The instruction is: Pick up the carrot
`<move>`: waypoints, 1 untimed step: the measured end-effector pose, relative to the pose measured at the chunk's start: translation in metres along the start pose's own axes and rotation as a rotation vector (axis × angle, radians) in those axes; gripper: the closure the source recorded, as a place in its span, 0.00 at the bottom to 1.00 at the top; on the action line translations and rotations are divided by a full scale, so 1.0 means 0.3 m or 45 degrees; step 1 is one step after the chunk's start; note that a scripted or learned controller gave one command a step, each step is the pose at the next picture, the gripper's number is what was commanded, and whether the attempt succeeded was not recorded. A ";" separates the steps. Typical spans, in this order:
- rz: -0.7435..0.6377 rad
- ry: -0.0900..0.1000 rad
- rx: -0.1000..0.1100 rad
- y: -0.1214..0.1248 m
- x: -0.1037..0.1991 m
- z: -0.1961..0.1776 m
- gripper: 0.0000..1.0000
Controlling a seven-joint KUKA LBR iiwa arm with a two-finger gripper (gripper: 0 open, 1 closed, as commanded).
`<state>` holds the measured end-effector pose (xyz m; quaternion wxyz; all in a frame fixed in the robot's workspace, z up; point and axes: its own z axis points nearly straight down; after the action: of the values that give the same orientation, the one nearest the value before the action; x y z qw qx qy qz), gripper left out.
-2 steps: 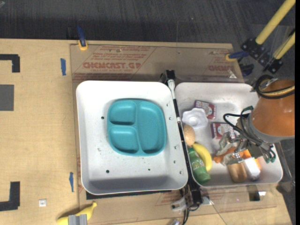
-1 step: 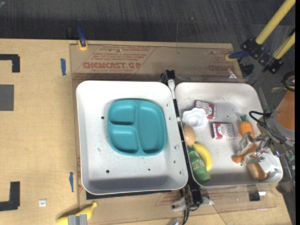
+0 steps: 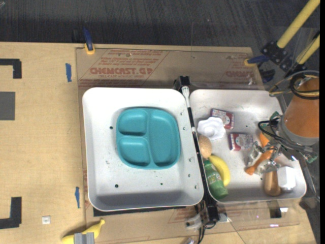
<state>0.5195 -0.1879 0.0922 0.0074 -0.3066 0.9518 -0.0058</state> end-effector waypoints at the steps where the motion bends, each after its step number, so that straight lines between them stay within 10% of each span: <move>1: 0.056 0.007 -0.022 0.176 -0.057 -0.063 1.00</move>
<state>0.5022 -0.1350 0.1104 0.0024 -0.2856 0.9583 0.0017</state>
